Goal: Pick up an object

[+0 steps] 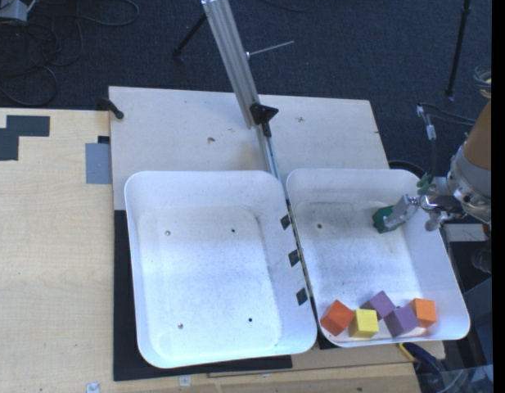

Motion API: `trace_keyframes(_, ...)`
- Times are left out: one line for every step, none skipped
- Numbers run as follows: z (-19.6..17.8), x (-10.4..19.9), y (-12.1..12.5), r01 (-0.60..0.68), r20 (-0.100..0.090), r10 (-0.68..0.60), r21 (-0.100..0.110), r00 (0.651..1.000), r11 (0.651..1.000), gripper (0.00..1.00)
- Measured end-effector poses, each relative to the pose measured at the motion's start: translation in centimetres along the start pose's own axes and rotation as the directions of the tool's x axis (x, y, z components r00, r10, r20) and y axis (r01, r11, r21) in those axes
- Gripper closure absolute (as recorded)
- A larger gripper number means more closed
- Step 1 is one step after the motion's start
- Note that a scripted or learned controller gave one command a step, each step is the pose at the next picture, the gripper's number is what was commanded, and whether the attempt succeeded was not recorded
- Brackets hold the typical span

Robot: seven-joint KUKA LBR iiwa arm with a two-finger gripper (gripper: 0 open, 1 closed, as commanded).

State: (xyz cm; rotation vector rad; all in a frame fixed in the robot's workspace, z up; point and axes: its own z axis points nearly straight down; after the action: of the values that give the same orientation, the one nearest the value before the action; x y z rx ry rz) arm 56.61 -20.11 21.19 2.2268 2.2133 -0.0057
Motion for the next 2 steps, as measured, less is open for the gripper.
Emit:
trace_keyframes(9.79, -0.66, 5.68, 0.004, -0.003, -0.004, -0.002, 1.000, 1.000, 0.00)
trace_keyframes(9.18, -0.57, 5.64, 0.010, -0.005, -0.010, 0.004, 1.000, 1.000, 1.00)
